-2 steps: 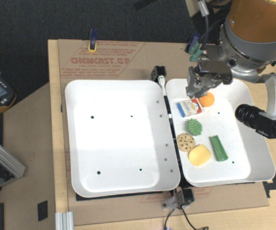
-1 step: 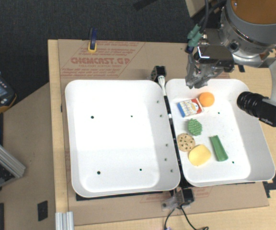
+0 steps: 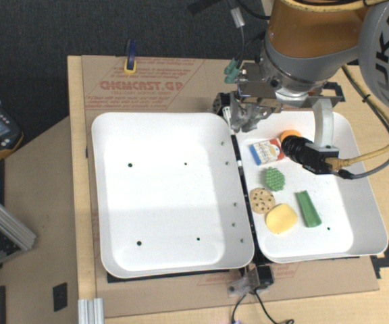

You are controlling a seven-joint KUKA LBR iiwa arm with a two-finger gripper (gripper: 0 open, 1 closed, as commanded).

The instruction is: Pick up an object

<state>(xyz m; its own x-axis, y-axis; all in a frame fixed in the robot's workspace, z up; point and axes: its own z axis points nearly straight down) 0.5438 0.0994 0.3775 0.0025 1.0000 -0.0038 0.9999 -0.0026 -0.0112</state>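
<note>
Hand (image 3: pixel 247 117) hovering at right white plastic bin's (image 3: pixel 356 238) top-left corner, finger state unclear; yellow block (image 3: pixel 281 219), green bar (image 3: pixel 308 208) lying below.

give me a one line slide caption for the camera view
KUKA arm's gripper above the right bin, which holds a cookie, yellow block and green bar.

cookie (image 3: pixel 262 199), yellow block (image 3: pixel 281 219), green bar (image 3: pixel 308 208), right bin (image 3: pixel 356 228)

Gripper (image 3: pixel 243 119) above right bin's (image 3: pixel 356 238) far-left corner, cookie (image 3: pixel 261 198), yellow block (image 3: pixel 281 219), green bar (image 3: pixel 308 208)
</note>
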